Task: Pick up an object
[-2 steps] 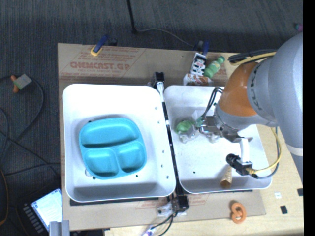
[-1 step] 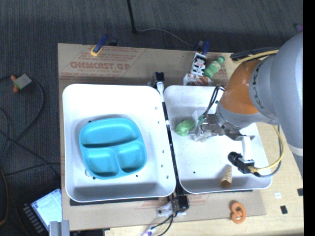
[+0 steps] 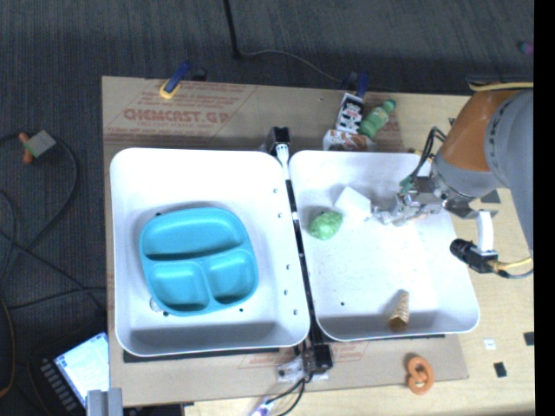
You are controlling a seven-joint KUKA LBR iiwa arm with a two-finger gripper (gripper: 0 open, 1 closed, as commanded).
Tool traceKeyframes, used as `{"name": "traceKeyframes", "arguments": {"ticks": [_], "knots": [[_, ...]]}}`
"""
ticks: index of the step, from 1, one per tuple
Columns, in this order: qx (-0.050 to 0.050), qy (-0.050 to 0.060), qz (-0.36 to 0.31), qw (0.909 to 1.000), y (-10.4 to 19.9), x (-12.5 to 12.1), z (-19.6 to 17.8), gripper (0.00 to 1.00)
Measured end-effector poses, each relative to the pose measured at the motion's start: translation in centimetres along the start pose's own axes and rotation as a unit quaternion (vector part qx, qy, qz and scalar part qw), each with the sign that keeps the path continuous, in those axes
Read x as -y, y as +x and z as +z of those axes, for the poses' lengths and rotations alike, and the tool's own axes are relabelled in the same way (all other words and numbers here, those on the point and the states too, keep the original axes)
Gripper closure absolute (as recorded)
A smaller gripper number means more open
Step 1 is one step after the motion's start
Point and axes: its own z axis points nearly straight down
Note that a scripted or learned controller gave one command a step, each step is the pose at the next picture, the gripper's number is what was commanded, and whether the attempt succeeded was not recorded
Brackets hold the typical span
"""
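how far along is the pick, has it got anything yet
Done: the arm has reached into the right bin, and its end effector sits low beside the white block. In hand: nothing visibly lifted; the grasp can't be judged from here. Left: secure and raise an object. The green lump and the cork lie untouched on the bin floor, and the blue tray sits in the left bin.
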Motion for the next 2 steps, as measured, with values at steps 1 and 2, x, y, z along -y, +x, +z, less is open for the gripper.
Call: {"name": "traceKeyframes", "arguments": {"ticks": [1,2], "knots": [[0.002,0.003,0.000,1.0000,5.08,-6.32,-9.25,1.00],[0.002,0.004,0.001,1.0000,5.01,-6.23,-9.12,0.00]]}}
